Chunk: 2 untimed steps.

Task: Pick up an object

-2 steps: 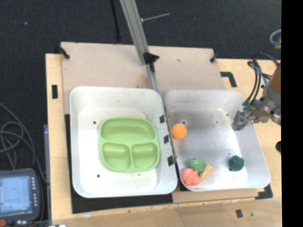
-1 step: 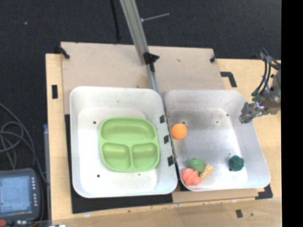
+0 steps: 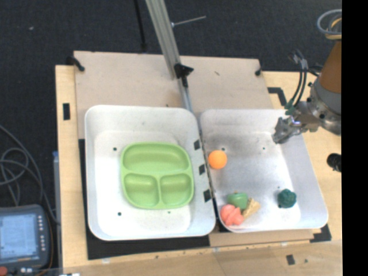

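Note:
The right bin (image 3: 299,171) holds an orange ball (image 3: 217,159) near its left wall. A dark green lump (image 3: 286,198) lies toward its front right. At the front left sit a pink toy (image 3: 231,214), a small green piece (image 3: 238,200) and a tan piece (image 3: 252,208), close together. My gripper (image 3: 284,130) hangs over the bin's upper right area, far from all of these objects. It looks small and grey here.
The left bin (image 3: 100,154) carries a light green divided plate (image 3: 156,174). A metal pole (image 3: 164,33) rises from between the bins at the back. The arm (image 3: 328,91) enters from the right edge.

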Available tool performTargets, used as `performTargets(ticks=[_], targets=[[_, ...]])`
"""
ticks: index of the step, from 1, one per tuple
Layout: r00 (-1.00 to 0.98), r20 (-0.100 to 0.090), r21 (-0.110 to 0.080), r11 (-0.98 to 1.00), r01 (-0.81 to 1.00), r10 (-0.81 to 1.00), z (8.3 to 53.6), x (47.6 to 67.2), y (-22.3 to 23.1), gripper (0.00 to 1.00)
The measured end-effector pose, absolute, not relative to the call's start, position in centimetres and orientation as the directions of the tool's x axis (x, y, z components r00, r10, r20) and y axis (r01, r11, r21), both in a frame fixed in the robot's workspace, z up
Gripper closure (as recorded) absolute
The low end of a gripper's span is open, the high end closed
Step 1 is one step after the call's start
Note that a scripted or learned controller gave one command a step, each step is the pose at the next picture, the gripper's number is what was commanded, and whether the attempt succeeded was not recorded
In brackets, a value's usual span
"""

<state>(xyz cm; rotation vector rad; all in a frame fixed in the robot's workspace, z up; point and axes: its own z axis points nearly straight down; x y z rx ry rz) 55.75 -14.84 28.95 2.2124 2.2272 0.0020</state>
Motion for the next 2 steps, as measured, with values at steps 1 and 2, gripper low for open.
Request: performTargets(ticks=[1, 2], targets=[[-0.006, 0.0, -0.001, 0.006, 1.0, 1.0, 27.0, 57.1, -10.3, 1.0], [-0.007, 0.0, 0.001, 0.007, 1.0, 1.0, 25.8, 59.1, -4.7, 1.0]])
